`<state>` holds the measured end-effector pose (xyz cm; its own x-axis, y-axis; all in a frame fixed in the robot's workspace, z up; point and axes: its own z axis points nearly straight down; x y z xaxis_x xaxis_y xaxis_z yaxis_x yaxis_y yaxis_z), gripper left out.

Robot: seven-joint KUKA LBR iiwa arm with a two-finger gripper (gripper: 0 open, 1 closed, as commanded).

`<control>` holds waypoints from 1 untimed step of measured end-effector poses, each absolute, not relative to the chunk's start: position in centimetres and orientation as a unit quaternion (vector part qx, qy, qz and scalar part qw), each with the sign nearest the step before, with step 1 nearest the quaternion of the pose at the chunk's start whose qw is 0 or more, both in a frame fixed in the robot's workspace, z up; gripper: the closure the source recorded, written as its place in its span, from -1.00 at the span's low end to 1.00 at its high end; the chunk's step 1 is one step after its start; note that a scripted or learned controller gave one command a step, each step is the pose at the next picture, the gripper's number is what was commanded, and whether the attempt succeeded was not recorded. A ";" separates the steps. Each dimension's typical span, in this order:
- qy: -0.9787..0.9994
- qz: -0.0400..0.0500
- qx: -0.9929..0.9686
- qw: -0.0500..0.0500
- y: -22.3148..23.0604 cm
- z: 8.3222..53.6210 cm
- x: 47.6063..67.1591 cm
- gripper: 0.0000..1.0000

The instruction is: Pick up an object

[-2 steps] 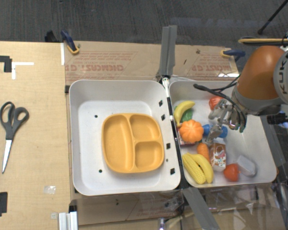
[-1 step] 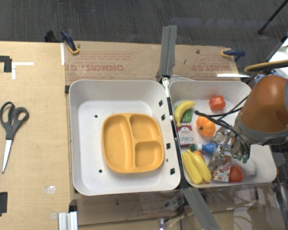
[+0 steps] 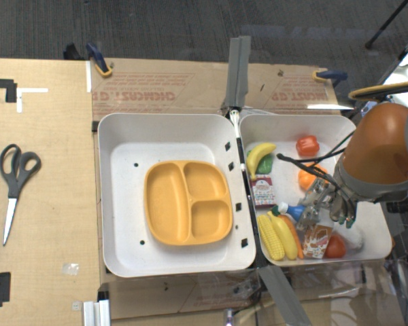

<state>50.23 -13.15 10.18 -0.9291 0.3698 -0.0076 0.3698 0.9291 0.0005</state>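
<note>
The gripper (image 3: 317, 208) hangs low in the right bin (image 3: 367, 253), its jaws too blurred to judge, just above a blue bottle (image 3: 294, 212) beside the corn (image 3: 275, 235).

Tool (image 3: 317, 206) hangs over toy-filled right bin (image 3: 367, 246).
</note>
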 end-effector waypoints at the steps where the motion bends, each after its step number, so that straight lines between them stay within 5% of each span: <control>1: 0.982 -0.001 0.188 0.004 -13.2 10.2 50.3 -1.00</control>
<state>50.26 -13.16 10.21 -0.9290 0.3700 -0.0086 0.3700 0.9290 0.0005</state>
